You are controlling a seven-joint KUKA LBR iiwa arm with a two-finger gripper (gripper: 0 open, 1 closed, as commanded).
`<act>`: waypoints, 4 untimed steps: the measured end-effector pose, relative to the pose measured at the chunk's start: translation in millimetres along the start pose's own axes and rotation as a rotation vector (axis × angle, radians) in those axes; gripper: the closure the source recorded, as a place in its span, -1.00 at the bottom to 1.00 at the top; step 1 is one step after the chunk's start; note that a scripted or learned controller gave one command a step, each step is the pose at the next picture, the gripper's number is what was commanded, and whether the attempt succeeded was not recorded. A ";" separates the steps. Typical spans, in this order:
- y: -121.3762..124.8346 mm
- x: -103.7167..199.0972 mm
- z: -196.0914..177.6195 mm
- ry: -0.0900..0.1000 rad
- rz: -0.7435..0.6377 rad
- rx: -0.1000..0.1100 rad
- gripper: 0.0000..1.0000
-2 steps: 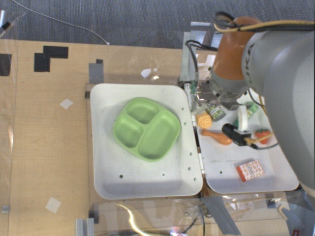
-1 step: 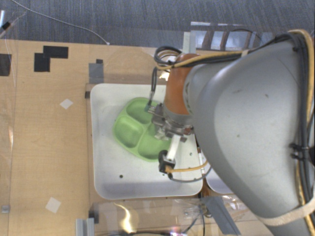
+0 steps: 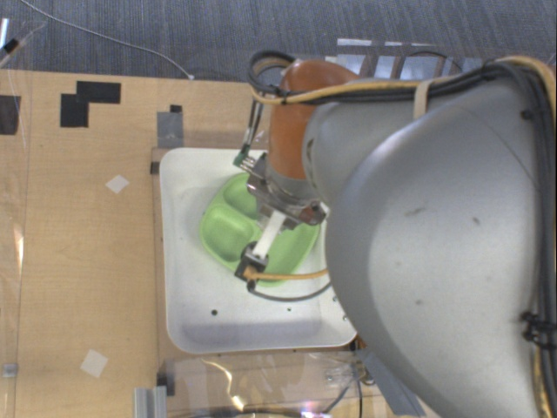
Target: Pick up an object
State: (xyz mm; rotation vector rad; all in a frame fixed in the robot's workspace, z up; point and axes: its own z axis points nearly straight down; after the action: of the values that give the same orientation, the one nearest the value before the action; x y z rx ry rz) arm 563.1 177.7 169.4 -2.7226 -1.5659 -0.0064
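Lime-green moulded plastic dish (image 3: pixel 224 230), glossy, round-cornered, in white bin (image 3: pixel 200 320).

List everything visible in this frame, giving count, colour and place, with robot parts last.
bin: one, white, on the bench at mid-view
green plastic object: one as far as can be told, light green, middle of the bin, partly under the wrist
dark speck: one, black, on the bin floor below the green object
tape patches: at least two, black, bench at upper left
pale squares: two, whitish, bench left of the bin
metal brackets: two, grey, at the bin's left corners
arm: one, grey with orange band, reaching in from the right
gripper: one, grey, over the green object
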 end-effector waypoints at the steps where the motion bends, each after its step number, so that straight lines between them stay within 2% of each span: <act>1: -49.8 -0.7 -14.6 -0.002 0.644 0.002 1.00; 2: -64.5 -8.6 -9.4 -0.002 0.840 0.001 1.00; 3: -92.9 10.0 -126.0 0.002 0.536 0.000 1.00; 4: -96.1 7.1 32.7 -0.019 0.697 0.002 1.00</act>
State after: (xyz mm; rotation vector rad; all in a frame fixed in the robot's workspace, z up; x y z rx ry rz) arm 483.6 232.2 136.6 -3.0997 -0.5430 0.0206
